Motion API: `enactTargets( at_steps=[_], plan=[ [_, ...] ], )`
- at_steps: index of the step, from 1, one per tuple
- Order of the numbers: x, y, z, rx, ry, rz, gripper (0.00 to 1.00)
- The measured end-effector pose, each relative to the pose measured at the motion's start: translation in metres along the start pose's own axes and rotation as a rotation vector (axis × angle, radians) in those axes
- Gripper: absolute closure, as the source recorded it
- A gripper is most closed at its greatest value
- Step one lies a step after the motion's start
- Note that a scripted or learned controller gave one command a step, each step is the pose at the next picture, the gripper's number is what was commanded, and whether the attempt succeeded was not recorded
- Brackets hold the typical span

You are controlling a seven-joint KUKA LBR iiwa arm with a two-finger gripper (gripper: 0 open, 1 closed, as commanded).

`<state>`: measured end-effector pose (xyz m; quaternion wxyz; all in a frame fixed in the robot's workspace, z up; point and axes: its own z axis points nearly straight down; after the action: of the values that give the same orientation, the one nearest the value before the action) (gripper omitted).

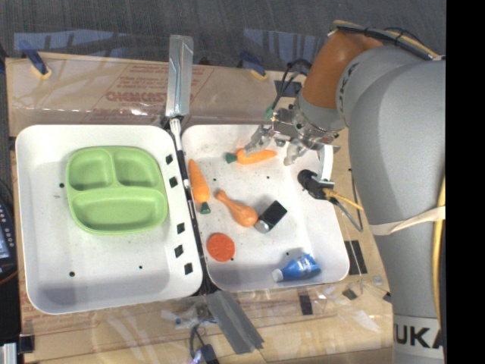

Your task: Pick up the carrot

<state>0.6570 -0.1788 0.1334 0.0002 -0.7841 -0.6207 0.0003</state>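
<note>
A short orange plastic carrot with a green tip (253, 157) lies near the back of the right white bin (333, 233), just below the metal two-finger gripper (282, 144). The gripper is spread open above it, gripping nothing. The grey arm hides the bin's right rim.

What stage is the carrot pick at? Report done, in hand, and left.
Done: the gripper has reached the right bin, at the small carrot near its back edge. In hand: nothing visibly lifted; that carrot lies on the bin floor, and whether the gripper has closed on it is unclear. Left: grasp and lift. A second carrot lies untouched by the divider.
</note>
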Motion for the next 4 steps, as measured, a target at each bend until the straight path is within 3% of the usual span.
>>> enactTargets(
  at_steps=[1,2,3,4],
  plan=[
    [0.01,-0.002,0.042,0.004,0.001,-0.215,0.0],
    [-0.016,0.005,-0.028,-0.002,0.0,-0.265,0.0],
    [0.02,-0.005,0.039,0.004,0.001,0.114,0.0],
    [-0.008,0.002,0.03,0.0,-0.001,-0.261,0.0]
  ],
)
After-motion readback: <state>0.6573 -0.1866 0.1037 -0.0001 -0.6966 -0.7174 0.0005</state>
